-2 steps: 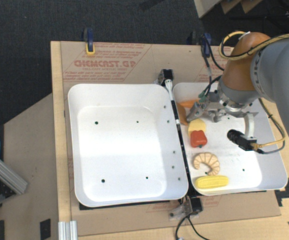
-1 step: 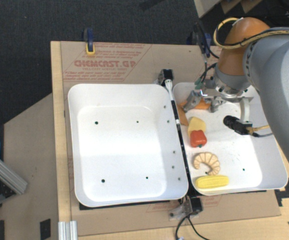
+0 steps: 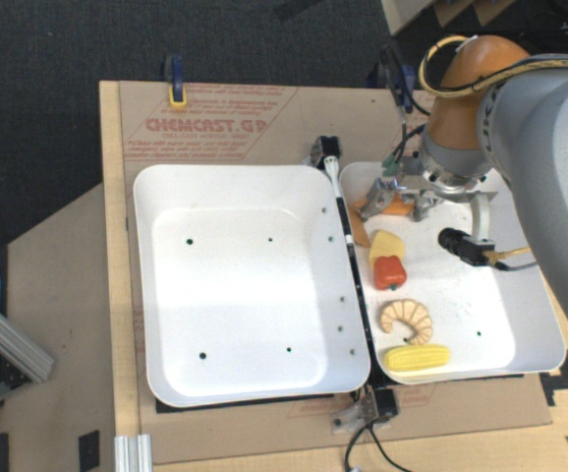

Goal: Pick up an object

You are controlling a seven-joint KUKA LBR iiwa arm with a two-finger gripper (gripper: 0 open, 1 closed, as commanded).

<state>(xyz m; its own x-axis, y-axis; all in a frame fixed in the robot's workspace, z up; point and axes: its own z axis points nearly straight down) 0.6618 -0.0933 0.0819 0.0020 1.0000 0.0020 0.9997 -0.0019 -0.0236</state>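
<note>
While the arm [image 3: 520, 116] reaches over the right bin [image 3: 490, 313] at its far left corner, the tool [image 3: 402, 197] sits low beside an orange piece [image 3: 374, 203]. I cannot tell its state. The piece lies just left, slanting toward the bin's divider edge.

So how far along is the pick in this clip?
Nothing looks picked yet. The hand is low at the far end of the right bin, by an orange item; whether it grips it is unclear. The red piece, croissant and corn lie untouched. Lifting remains.
</note>
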